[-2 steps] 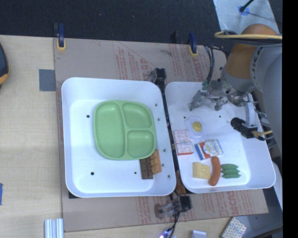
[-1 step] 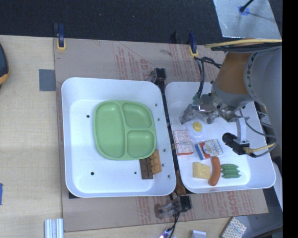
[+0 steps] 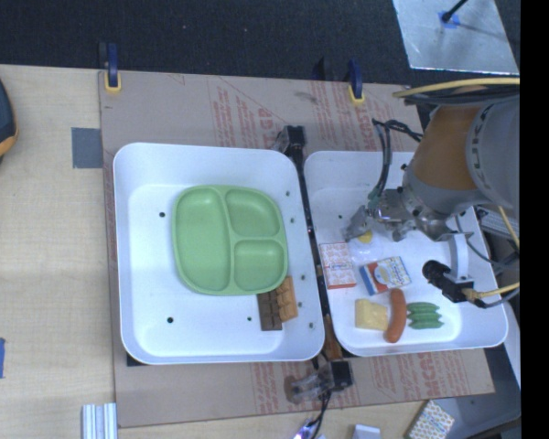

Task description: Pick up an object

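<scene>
The grey arm with its orange band (image 3: 444, 149) reached in from the right over the right shallow white bin (image 3: 334, 174), and its two-finger gripper (image 3: 364, 227) hung low above that bin's middle, just far of the small items; whether it was wide or narrow could not be told, and nothing showed between its tips. Near it lay a flat red-and-white printed card (image 3: 336, 265) by the bin's left wall, a small red, white and blue packet (image 3: 382, 274), a pale yellow wedge (image 3: 371, 315), an orange-red sausage shape (image 3: 396, 315) and a green pod-like piece (image 3: 425, 315). In the left white bin (image 3: 137, 245) sat a pale green plastic plate with 3 compartments (image 3: 229, 240), and a brown waffle-textured block (image 3: 277, 305) lay touching its near right edge.
</scene>
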`<state>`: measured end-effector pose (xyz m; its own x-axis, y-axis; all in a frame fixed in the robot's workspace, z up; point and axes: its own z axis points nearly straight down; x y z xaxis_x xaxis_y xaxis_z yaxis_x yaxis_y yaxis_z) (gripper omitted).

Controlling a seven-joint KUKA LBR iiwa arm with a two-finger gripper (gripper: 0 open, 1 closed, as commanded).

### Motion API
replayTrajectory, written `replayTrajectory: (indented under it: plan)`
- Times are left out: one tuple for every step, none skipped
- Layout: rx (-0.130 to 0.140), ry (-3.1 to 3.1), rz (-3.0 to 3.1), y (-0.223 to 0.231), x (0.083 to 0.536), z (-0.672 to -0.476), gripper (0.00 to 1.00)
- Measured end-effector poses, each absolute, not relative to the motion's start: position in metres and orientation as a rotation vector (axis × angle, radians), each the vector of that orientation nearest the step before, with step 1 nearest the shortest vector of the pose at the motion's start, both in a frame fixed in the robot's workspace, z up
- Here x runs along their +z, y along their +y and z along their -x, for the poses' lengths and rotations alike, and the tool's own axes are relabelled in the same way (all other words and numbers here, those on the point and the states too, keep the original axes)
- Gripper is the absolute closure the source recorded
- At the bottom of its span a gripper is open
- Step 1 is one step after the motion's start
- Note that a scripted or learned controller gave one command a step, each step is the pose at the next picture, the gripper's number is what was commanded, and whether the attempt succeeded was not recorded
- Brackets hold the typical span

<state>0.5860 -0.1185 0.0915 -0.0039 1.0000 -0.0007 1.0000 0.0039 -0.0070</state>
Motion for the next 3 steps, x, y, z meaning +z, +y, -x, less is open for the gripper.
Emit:
replayTrajectory:
  plan:
    - [0.000, -2.230, 2.216, -0.133, 0.093, -0.629, 0.00]
    - [0.008, -2.225, 2.210, -0.103, 0.091, -0.592, 0.00]
    - [0.001, -2.227, 2.219, -0.133, 0.092, -0.627, 0.00]
